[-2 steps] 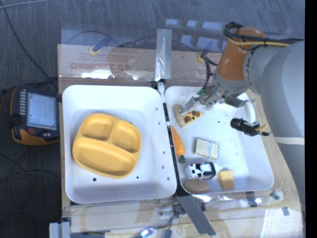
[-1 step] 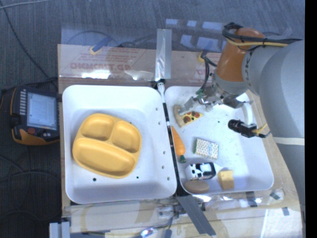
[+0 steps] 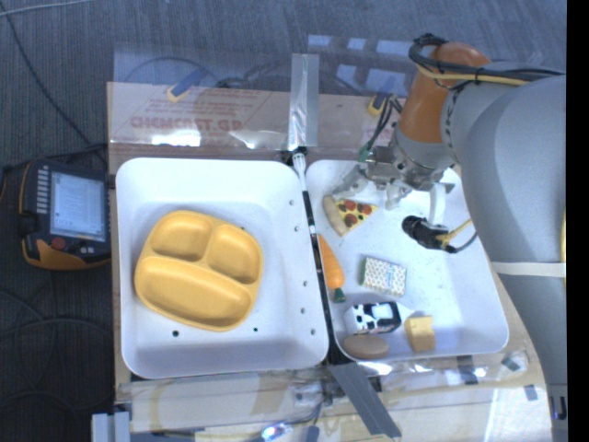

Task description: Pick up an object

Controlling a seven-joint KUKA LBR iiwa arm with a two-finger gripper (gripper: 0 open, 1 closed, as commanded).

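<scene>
Pizza slice (image 3: 351,214), claw (image 3: 386,180) just above

A yellow tray (image 3: 198,267) with three compartments lies in the left bin (image 3: 138,348), set at a slight slant, its two small compartments on the far side. To the left of the bins, on the dark carpet (image 3: 74,53), sits a pendant (image 3: 66,214) with a grey screen and an orange-edged case. A thin cable (image 3: 55,109) runs across the carpet on the far left. Beyond the bins lies a sheet of cardboard (image 3: 212,118) under clear plastic, with a small blue and yellow piece of tape (image 3: 184,87) on it. A metal strip (image 3: 304,95) stands on the far side between the two bins.
</scene>
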